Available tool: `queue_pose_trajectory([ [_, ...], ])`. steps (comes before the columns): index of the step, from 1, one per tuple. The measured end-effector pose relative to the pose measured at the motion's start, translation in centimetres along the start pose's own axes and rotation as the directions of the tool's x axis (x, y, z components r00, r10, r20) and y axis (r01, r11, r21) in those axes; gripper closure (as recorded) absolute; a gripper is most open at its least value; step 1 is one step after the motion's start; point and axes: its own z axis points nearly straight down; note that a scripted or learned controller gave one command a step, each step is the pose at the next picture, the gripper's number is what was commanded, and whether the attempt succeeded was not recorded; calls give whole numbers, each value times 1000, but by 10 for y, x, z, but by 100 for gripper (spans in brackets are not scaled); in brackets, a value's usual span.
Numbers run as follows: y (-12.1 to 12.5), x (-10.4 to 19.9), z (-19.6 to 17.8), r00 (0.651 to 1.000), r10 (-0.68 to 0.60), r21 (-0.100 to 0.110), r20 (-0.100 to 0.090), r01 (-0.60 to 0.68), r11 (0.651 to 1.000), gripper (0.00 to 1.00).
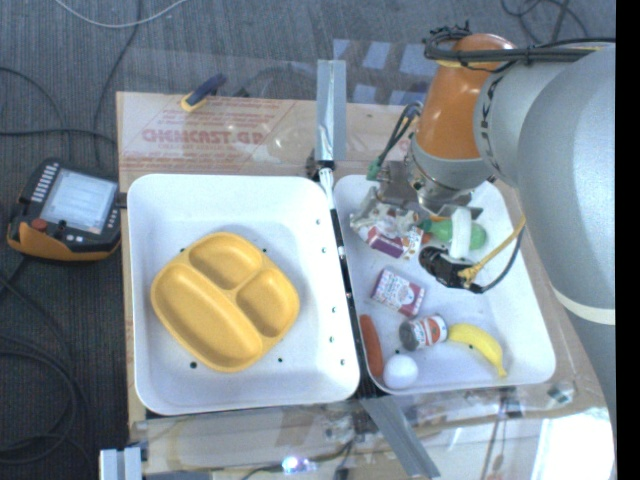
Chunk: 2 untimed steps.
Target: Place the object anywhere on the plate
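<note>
At the right bin's (520, 363) near edge lie a white ball (401, 370), a red sausage (371, 340), a small can (427, 331) and a banana (479, 346). Beyond them sits a pink carton (397, 292). The yellow divided plate (225, 299) rests in the left bin (160, 203). Farther back, the claw (400, 218) hangs low over what seems a red-and-white packet (390, 239); whether it is gripping anything, I cannot tell.

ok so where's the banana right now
In the camera view, the banana lies in the right bin, near its front right corner, just right of the small red-labelled can.
</note>
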Motion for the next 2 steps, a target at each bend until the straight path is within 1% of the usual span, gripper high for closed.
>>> queue_pose_trajectory([
  [1, -12, 75, 0, 999, -41, 0, -3, 41, 999, 100],
  [2, -10, 80, 0, 999, 38, 1, -4, -38, 999, 100],
])
